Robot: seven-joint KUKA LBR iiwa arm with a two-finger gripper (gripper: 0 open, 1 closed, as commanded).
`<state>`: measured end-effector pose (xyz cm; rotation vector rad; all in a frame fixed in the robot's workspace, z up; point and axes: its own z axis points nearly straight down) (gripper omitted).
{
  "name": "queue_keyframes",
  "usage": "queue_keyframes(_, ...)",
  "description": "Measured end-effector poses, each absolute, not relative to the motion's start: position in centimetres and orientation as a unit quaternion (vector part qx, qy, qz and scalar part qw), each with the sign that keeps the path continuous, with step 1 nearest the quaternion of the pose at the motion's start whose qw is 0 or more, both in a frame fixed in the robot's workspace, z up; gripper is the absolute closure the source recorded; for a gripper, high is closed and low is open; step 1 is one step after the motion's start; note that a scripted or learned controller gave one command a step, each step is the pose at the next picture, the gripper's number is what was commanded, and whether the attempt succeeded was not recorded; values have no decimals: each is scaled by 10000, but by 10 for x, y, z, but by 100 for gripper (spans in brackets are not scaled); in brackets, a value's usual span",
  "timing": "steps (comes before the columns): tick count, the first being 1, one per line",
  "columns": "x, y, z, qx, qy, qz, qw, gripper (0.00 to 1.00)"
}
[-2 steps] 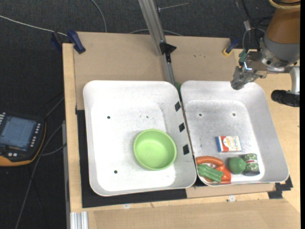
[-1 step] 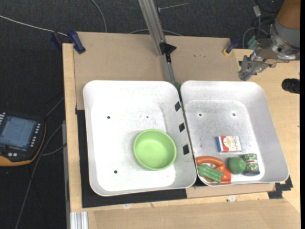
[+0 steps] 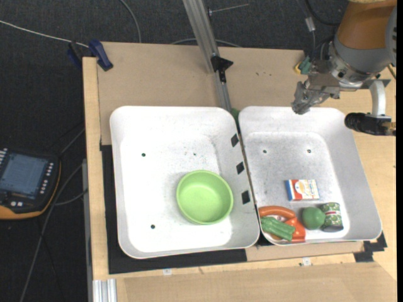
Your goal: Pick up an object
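Note:
My gripper (image 3: 303, 101) hangs over the far rim of the right bin (image 3: 352, 162), high above its floor, with nothing visible between its fingers. Near that bin's front edge lie a small white and blue box with an orange picture (image 3: 301, 189), a green ball (image 3: 312, 218), a dark printed can (image 3: 332, 216) and an orange and green toy (image 3: 280, 224). A light green bowl (image 3: 204, 197) stands upright in the left bin (image 3: 145, 137), towards its front right. All of these objects are well in front of the gripper.
A slanted metal pole (image 3: 204, 27) crosses the bench behind the bins. A black part of the arm's mount (image 3: 368, 123) sticks out by the right bin's far right corner. A handheld pendant (image 3: 25, 181) lies off the bench at the left.

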<state>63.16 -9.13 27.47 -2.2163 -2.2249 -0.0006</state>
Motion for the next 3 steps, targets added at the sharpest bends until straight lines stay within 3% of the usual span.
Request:
queue_keyframes(1, 629, -41, 274, -7055, -7087, -6, 2, 100)
queue_keyframes(3, 603, 66, 236, -7054, -7088, -1, 7, 100)
